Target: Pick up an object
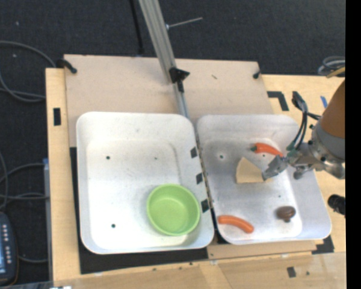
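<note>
1. The bench of pale wooden board (132, 83) lies nearest the lower edge of the camera view and bears everything else.
2. The left shallow white plastic bin (108, 143) sits on the bench, touching the right shallow white plastic bin (228, 131) along their shared edge.
3. The grey arm with an orange band (332, 122) reaches in from the right, above the right bin's right rim.
4. A slanted grey metal rail (156, 26) runs from the top of the view down to the gap between the two bins.
5. A round lime-green plastic bowl (172, 209) stands upright in the lower right corner of the left bin.
6. The two-finger gripper (275, 168) hangs over the middle of the right bin; whether its fingers are apart or together cannot be told.
7. A tan wedge-shaped block (247, 171) lies just left of the gripper.
8. An orange sausage-shaped piece (235, 223) lies near the right bin's lower edge.
9. A second, smaller orange piece (266, 149) lies just above the gripper.
10. A small dark brown rounded lump (285, 212) rests in the right bin's lower right part.
</note>
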